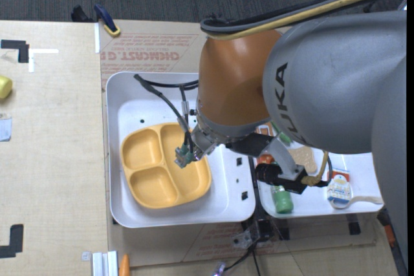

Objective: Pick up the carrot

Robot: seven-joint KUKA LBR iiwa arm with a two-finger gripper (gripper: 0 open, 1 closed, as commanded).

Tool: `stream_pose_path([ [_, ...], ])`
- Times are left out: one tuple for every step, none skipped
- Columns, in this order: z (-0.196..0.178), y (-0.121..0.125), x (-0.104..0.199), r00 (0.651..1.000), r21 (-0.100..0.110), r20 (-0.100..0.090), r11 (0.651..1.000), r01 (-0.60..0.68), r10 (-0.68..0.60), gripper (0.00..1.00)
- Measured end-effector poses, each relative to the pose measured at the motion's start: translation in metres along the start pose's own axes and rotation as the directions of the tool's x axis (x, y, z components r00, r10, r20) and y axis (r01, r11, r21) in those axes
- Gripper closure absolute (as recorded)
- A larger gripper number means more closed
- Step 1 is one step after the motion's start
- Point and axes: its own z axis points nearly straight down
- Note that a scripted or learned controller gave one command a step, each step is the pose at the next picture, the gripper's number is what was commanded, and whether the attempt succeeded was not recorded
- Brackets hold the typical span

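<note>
At the far left of the frame, a small yellow object (4,87) lies on the bare bench, well apart from the work area. Moving right, the left bin (114,158) holds a divided yellow tray (155,184). My gripper (184,155) hangs over the tray's right compartments; whether it is spread or closed I cannot tell, and I see nothing held in it. Further right, in the right bin (310,207), the carrot (264,157) appears as a small orange patch at the bin's left end, just under my wrist and mostly hidden by my arm; I judge it to be the carrot by colour alone. A green object (283,201) lies near it, lower in the frame. Shape, taper and surface cannot be read from so little. I expect a light, stiff, smooth piece, likely to roll or slip. Recommended hold: across the thickest part of the body, jaws square to its long axis.
</note>
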Motion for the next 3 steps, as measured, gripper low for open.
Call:
stream_pose_path([
  [0.048,-0.056,-0.065,0.997,0.0,-0.001,0.997,-0.081,0.081,1.0],
  [0.068,0.001,0.002,0.985,-0.001,0.0,0.985,-0.173,0.173,1.0],
  [0.017,-0.002,-0.003,0.941,-0.001,0.001,0.941,-0.339,0.339,1.0],
])
